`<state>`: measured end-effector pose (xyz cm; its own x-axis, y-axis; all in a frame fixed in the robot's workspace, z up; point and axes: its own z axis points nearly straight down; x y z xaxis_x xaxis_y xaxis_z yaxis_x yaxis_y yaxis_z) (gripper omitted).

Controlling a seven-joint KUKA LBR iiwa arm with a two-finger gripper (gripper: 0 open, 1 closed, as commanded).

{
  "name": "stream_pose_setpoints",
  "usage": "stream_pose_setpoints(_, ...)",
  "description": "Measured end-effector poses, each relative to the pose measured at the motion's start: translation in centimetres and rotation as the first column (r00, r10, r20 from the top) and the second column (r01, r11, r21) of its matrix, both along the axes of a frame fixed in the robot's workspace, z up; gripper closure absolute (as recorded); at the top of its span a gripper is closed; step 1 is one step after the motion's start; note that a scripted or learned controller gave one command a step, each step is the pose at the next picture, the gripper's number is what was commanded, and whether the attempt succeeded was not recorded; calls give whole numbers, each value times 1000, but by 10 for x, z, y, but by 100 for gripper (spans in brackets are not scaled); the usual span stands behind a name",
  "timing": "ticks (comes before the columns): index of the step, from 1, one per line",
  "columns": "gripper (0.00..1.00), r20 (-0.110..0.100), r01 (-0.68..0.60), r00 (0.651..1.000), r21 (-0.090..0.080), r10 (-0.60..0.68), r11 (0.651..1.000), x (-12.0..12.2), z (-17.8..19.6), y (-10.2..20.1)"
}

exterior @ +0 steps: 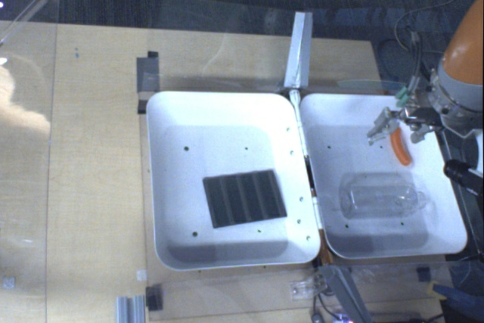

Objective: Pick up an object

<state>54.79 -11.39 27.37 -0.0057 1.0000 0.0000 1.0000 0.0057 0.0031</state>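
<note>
Bottle (pixel 380 197) of clear plastic, nearest thing in right bin (pixel 454 238). Lay on its side, apart from the walls. About level with it in left bin (pixel 162 163): dark ribbed panel (pixel 244 198), flat on the floor, slightly skewed. Farther back in right bin, small orange stick-shaped object (pixel 403 150). Lay aslant, near bottle but not touching it. Over its far end, gripper (pixel 395 135), fingers (pixel 376 134) spread to either side, pinching nothing. Hung over far half of right bin, reaching in from the right. Behind it, grey wrist with orange band (pixel 465 57). Farthest, metal strip (pixel 299 49) running back from the seam between bins, on pale wooden bench (pixel 76 163).
</note>
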Motion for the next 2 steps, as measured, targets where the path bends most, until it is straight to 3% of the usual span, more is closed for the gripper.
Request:
stream_pose_setpoints(1, 0, 1, -44, 999, -2, 44, 999, 99, -23, -78)
stream_pose_setpoints(2, 0, 3, -104, 995, -2, 104, 995, 110, -72, -91)
